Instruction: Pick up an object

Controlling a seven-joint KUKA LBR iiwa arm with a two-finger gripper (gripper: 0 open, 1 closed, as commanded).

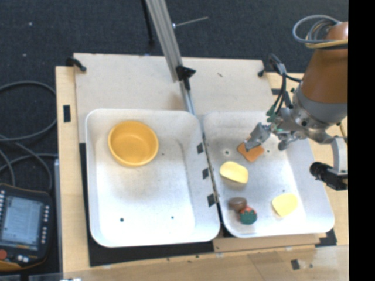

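A dark carpeted floor point(35, 28) surrounds a pale wooden bench point(117, 81), with black cables looping at nine o'clock and a teach pendant point(20, 221) at the lower left corner. A slanted aluminium post point(167, 34) comes down from twelve o'clock to the seam between the two bins.

The left bin point(146, 215) carries a yellow bowl point(133, 143) in its ten o'clock corner, upright and well apart from everything else.

The right bin point(310, 174) holds the small pieces. An orange block point(252, 153), flat, roughly square and slightly tilted, lies near the bin's middle towards eleven o'clock. The gripper point(258, 136) sits just at its twelve o'clock side, the tip touching or almost touching the block's upper edge; whether the fingers are spread or closed cannot be told, and nothing is seen between them. At six o'clock from the block lies a pale yellow rounded piece point(234, 172). Farther down, a brown lump point(237, 204) touches a green-and-red piece point(248, 215). At four o'clock rests another yellow piece point(285, 205).
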